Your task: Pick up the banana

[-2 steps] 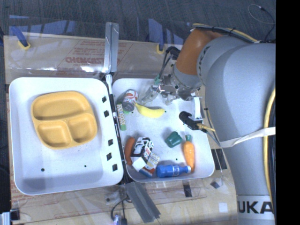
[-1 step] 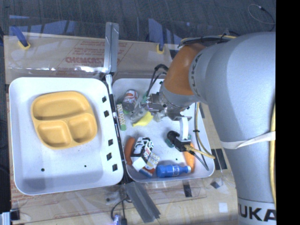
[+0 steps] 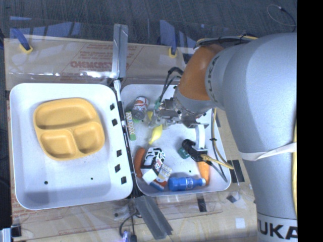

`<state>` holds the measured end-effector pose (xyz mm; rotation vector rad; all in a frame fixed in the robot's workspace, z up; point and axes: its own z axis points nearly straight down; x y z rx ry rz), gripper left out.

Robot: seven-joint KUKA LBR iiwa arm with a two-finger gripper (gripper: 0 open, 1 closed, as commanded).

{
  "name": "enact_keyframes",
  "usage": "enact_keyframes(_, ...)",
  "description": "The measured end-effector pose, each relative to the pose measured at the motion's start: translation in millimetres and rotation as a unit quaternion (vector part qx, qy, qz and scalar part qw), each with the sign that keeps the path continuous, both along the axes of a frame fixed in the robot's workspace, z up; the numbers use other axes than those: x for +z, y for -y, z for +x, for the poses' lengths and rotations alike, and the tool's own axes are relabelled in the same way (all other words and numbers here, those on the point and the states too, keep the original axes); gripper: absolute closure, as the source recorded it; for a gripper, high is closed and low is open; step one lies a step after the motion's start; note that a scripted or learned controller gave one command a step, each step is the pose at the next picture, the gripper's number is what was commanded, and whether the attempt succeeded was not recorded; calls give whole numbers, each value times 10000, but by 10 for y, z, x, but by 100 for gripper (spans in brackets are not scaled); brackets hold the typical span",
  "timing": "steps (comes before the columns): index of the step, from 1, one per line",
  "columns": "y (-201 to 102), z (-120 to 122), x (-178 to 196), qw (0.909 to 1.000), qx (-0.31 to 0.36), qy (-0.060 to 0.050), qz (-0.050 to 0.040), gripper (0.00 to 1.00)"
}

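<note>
From my seat the arm (image 3: pixel 252 84) dominates the right of the worktop (image 3: pixel 65 54), its grey bulk and orange band hanging over the right bin (image 3: pixel 222 183). The left bin (image 3: pixel 20 150) carries just a yellow divided tray (image 3: pixel 68 127), lying toward its back left corner, well out of my way.

The gripper (image 3: pixel 164 112) sits low over the back half of the right bin, and the banana (image 3: pixel 155 133) lies just beside it on the bin floor, near the bin's left wall and about midway front to back. It is small, yellow, with its long axis running roughly back to front. I cannot tell whether the fingers are spread or closed; the wrist hides them, and I see nothing held.

To do this well I would centre the gripper over the banana's middle and turn the wrist so the fingers close across its narrow width, not along its length. The clutter is tight: a can (image 3: pixel 140 106) at the back, a striped stick (image 3: pixel 130 125) along the left wall, a black-and-white packet (image 3: pixel 153 160) toward the front, a blue bottle (image 3: pixel 184 183) at the front edge. I judge a straight vertical descent safest, then a slow lift to check the grip.
</note>
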<state>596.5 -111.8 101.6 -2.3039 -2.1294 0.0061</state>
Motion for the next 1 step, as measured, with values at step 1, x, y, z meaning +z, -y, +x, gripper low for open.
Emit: enact_keyframes(1, -465, -216, 898, 9884, -1519, 11, -6, 100)
